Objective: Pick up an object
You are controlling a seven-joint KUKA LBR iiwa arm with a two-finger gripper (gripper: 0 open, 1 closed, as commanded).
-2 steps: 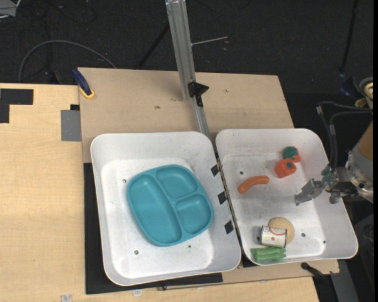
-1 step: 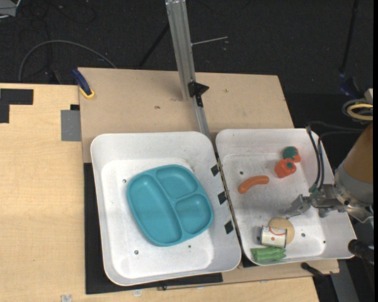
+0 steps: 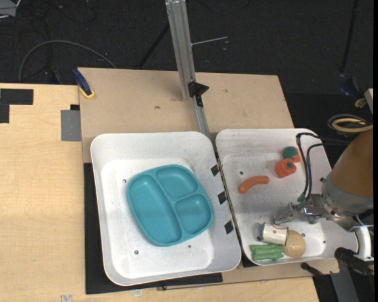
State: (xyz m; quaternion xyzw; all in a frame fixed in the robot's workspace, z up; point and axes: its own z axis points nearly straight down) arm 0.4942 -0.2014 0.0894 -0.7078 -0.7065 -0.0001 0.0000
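Nothing lifted yet. Gripper (image 3: 288, 214) is seen low in right bin (image 3: 258, 145), above small white can (image 3: 274, 233); finger state can't be told. Can lies by green pod (image 3: 266, 252). Grasp & lift remain.

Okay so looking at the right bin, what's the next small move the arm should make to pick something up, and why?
Probably a short drop toward the small white can. The gripper sits just above and to the right of it in the right bin, with nothing visibly between its fingers. The can lies crowded against a tan ball and a green vegetable, so a slow descent seems wise.
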